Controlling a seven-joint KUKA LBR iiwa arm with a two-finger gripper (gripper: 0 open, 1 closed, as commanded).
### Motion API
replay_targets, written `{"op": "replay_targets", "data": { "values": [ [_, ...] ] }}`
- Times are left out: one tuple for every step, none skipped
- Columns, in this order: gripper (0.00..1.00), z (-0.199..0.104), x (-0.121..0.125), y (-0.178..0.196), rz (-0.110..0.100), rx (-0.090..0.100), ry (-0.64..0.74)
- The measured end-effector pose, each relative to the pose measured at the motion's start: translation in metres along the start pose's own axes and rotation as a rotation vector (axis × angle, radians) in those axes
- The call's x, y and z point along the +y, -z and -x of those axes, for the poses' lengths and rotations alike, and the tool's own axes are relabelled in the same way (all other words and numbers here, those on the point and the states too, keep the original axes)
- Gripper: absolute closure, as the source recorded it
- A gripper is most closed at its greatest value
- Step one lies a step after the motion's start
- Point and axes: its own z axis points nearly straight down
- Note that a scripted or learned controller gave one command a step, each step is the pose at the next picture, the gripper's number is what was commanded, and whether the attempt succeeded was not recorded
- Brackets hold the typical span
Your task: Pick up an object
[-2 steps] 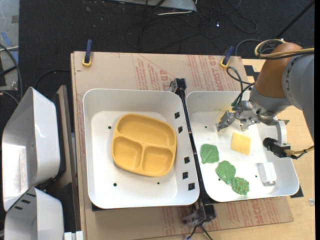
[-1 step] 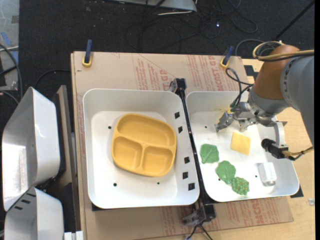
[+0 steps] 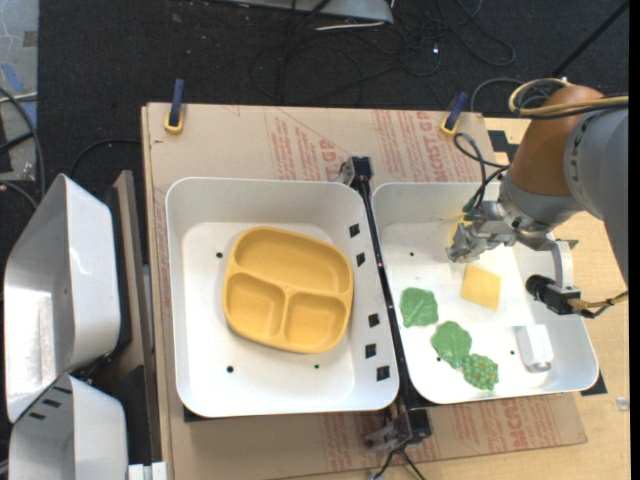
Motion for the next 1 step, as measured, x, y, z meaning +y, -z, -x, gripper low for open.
{"op": "replay_targets", "data": {
  "values": [
    [1.00, -0.0065, -0.0010, 0.0412, 0.006, 0.001, 0.003]
  ]
}}
